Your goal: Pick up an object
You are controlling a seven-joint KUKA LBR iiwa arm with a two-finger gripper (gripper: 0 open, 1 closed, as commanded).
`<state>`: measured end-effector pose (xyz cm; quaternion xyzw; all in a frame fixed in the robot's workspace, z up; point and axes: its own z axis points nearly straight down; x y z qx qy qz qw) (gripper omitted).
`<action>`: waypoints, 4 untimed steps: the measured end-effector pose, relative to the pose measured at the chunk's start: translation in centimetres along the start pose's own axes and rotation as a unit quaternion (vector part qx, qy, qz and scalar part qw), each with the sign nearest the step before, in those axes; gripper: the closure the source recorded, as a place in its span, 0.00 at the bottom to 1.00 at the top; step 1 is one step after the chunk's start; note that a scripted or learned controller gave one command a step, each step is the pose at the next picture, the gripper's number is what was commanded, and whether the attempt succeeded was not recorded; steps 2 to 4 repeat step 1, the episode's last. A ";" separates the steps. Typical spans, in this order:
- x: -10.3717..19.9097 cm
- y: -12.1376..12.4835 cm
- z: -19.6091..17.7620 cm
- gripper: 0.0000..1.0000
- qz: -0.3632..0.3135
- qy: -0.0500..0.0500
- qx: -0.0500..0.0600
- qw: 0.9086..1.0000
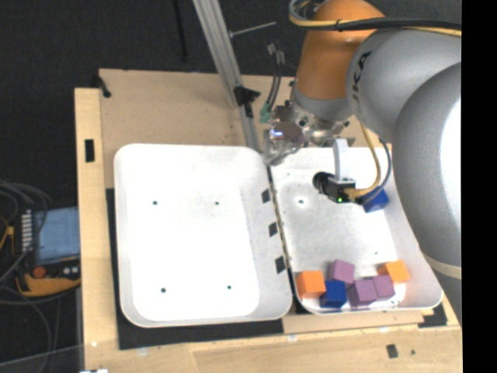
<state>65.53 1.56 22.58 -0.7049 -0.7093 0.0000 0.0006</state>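
Camera view: gripper (283, 137) at right bin's (326, 231) 11 o'clock, open or shut unclear; blocks (342, 271) bunched at 6, nowhere near it.

The arm (411, 107) is built of broad, rounded shells in smooth pale grey with a soft sheen. Black lettering (359, 72) runs along one shell, only partly readable. Above the wrist sits the orange band (335, 49), a glossy, dome-topped section. A thin dark cable (388, 25) crosses the top of the orange part, and a pale loop of hose (305, 5) stands beside it. Below the band is a silvery metal collar (314, 119), and the gripper (276, 151) is a small cluster of bare metal parts with dark wires.
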 end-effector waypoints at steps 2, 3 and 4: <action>4.4 0.1 -0.9 1.00 0.000 0.000 -0.001 1.000; 4.4 0.1 -0.9 1.00 0.000 0.000 -0.001 1.000; 4.4 0.1 -0.9 1.00 0.000 0.000 -0.001 1.000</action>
